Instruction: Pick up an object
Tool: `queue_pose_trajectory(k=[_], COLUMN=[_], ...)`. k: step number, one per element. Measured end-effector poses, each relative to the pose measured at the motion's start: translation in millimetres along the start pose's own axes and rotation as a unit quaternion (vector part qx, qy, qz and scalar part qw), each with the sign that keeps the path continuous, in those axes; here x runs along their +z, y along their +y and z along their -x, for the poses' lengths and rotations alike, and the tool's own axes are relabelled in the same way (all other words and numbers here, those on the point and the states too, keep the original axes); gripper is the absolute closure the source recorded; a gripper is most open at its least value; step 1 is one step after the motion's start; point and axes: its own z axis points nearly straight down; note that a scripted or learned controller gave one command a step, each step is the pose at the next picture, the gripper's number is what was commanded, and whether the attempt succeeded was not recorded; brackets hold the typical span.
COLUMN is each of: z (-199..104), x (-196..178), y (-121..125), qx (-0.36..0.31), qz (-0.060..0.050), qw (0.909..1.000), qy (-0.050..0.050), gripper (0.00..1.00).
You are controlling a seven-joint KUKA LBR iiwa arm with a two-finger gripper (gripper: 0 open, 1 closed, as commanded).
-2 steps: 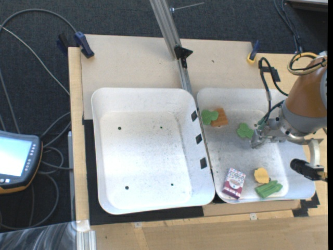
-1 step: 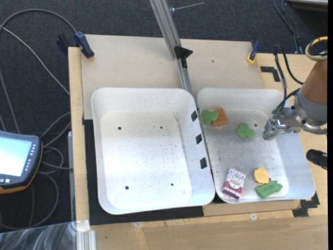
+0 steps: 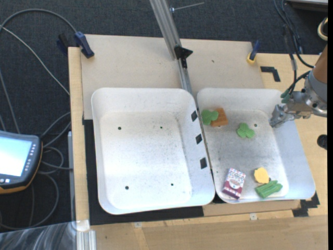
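The jaws (image 3: 278,115) sat over the right edge of the right bin (image 3: 291,155), hanging off the arm (image 3: 317,90) that came in from the right. Honestly couldn't tell whether they were spread or closed, they were just a small grey blur at that angle, and nothing was visibly caught between them.

Everything pickable was in that same bin, all off to the left of the jaws or below them. Closest was a small green piece (image 3: 245,131), left of the jaws and slightly lower, lying by itself on the bin floor. Further left, roughly level with the jaws, a green leafy thing (image 3: 209,117) sat touching an orange block (image 3: 220,117), right up by the bin's left wall.

Down toward the near edge, well below the jaws, were 3 more things: a yellow piece (image 3: 261,175) with a green ridged piece (image 3: 268,188) just under it and touching it, and to their left a small pink and white packet (image 3: 234,183) lying flat.

The left bin (image 3: 104,108) sat way off to the left of the jaws, across the divider. Both bins rested on the wooden bench (image 3: 130,61).
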Motion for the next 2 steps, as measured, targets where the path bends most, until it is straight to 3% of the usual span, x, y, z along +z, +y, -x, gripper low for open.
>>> queue_pose_trajectory(k=[1,2], z=[0,-48], x=[-4,-14], y=[1,-3], qx=[0.000,-0.002], qz=[-0.002,-0.004], qw=[1.0000,1.0000], qy=[0.001,0.003], gripper=[1.00,1.00])
